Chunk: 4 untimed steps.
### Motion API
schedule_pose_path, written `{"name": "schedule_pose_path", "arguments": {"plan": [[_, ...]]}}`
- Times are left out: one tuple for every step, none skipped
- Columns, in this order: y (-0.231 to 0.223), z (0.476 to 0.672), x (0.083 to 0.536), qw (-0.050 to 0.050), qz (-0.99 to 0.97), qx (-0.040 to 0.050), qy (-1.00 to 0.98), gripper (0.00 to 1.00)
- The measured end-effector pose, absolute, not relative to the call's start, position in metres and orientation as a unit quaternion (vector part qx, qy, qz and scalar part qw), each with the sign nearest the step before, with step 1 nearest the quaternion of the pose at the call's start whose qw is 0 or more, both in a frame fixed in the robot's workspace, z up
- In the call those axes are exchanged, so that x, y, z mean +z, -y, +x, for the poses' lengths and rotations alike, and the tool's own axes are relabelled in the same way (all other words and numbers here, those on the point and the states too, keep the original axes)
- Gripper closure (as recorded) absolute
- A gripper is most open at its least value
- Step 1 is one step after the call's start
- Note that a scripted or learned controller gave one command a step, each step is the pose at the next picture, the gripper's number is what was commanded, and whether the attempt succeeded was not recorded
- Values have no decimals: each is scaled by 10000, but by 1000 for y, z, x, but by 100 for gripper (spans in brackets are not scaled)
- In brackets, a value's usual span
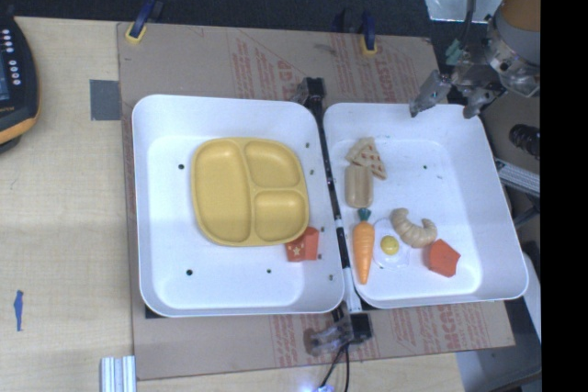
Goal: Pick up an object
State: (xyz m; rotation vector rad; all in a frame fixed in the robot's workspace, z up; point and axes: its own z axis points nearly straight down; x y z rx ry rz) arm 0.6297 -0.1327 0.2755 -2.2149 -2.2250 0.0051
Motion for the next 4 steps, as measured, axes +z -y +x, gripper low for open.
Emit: {"name": "schedule_pose_path", "arguments": {"plan": [[82, 615, 186, 52, -7036, 39, 7106, 0], [96, 606, 95, 35, -7059, 39, 7083, 0], [128, 659, 95, -18, -7052, -4, 7090, 0], [101, 656, 92, 22, -7047, 20, 7095, 0]]}}
